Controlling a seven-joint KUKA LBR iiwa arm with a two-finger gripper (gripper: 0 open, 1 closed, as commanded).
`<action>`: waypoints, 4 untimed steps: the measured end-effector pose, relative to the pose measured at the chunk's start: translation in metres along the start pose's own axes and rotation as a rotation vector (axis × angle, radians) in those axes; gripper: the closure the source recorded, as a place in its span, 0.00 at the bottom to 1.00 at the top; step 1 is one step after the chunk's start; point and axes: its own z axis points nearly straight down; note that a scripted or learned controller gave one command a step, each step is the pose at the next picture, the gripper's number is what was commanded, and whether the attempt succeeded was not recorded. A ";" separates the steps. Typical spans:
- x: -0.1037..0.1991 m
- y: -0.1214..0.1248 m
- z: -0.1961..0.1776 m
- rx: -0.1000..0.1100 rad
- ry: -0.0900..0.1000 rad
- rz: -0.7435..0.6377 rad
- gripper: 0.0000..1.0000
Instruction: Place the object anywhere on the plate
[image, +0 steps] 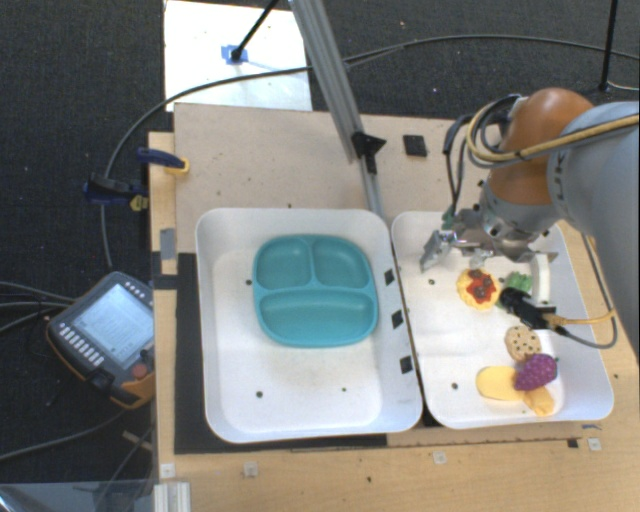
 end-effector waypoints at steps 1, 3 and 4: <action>0.000 0.001 0.051 -0.004 -0.001 0.000 0.00; 0.001 0.000 -0.027 -0.009 0.000 -0.002 1.00; 0.001 0.001 -0.069 -0.009 0.000 -0.003 1.00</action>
